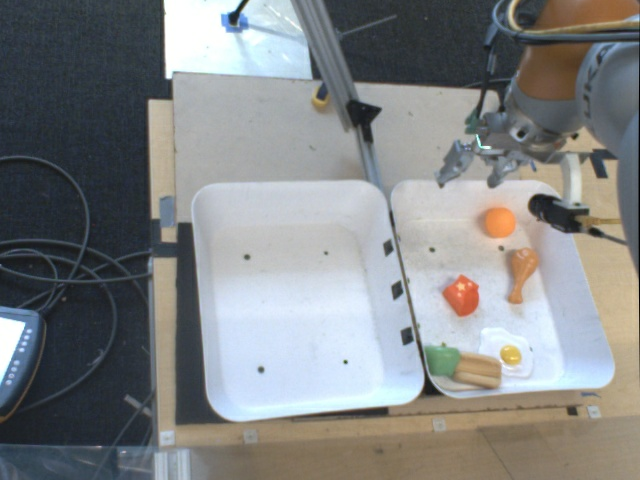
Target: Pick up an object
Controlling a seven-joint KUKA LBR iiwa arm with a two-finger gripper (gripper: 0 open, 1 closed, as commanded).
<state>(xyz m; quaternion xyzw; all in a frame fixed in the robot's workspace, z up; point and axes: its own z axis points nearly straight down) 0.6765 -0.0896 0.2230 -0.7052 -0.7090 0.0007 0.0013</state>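
The right bin [560,258] holds an orange ball [499,222], a toy chicken drumstick [520,271], a red pepper-like toy [461,295], a fried egg [510,352], and a green and tan toy [461,365] at the front rim. My gripper [473,171] hangs above the bin's back edge, up and left of the orange ball. Its two fingers are spread apart with nothing between them.
The left bin [215,268] sits beside the right one, sharing a middle rim with black clips [397,290]. A grey pole [330,58] slants down to the bins' back junction. Cables and a tablet [15,353] lie on the dark floor at left.
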